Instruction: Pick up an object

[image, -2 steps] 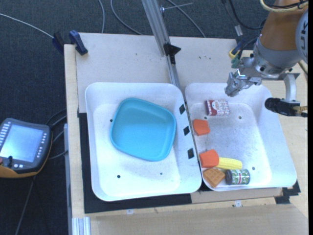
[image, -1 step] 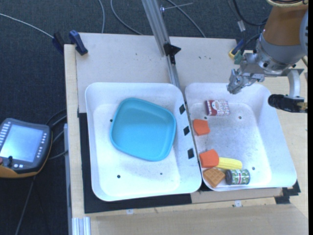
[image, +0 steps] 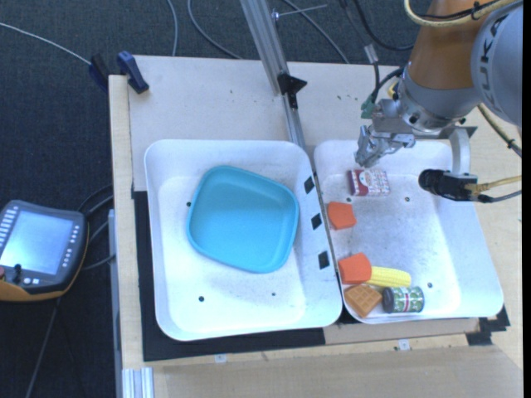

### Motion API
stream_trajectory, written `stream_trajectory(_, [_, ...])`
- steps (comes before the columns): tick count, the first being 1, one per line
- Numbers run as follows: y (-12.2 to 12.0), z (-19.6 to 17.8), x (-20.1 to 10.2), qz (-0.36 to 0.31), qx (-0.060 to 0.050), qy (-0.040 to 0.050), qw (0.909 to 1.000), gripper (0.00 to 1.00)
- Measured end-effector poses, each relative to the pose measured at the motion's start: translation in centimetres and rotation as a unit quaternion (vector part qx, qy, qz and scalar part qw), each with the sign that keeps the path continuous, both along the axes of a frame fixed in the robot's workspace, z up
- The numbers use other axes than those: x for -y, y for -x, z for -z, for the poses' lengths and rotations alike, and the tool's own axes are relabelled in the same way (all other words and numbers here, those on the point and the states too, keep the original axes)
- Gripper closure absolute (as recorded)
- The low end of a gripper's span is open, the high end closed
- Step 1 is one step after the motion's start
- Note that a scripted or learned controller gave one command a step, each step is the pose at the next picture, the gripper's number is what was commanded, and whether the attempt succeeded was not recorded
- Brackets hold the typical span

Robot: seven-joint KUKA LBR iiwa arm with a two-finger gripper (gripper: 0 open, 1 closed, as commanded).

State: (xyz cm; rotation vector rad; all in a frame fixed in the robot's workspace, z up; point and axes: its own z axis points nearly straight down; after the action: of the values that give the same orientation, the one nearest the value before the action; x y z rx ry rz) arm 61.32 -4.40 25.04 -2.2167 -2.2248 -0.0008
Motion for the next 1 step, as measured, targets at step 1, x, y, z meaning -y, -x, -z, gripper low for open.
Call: stream_trajectory(1, [-0.44, 0.99, -5.44, 0.0, 0.0, 0.0, 1.0, 1.0])
